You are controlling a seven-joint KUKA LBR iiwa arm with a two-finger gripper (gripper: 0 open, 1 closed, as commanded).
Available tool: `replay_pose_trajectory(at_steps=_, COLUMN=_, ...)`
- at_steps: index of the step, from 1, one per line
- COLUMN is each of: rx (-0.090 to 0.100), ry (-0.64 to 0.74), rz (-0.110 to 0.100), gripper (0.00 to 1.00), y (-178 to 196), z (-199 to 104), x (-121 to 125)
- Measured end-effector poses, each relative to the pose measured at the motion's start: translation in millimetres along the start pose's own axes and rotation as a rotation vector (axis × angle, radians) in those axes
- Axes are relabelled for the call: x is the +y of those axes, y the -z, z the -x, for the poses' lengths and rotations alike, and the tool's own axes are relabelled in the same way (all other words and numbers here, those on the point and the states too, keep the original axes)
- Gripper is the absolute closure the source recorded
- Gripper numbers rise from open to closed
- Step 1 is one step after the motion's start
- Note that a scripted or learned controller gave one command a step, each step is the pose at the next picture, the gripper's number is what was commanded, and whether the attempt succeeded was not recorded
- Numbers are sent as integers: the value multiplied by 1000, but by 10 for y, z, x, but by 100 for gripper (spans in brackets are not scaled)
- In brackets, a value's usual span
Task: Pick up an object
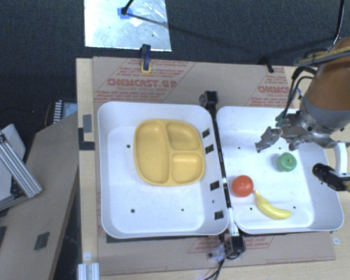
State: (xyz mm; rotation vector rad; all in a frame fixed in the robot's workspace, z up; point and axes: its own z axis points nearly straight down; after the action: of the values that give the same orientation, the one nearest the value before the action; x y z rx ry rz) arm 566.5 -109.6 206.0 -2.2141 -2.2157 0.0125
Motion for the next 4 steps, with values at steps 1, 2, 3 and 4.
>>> replay_pose_trajectory(at_steps=1, rx=-1, ry=3, rz=13, gripper=0, y=73, z=-3, x=26)
replay_pose_trajectory(at_steps=2, rx=-1, ry=0, rz=10, gripper=0, y=-354, z=18, x=-7)
replay_pose_trajectory(at_steps=3, rx=-1, ry=0, rz=11, gripper=0, y=-769, z=19, x=0)
replay_pose_trajectory(at_steps=4, rx=0, ry=-1, rz=10, gripper=0, y=-1241, z=15, x=5)
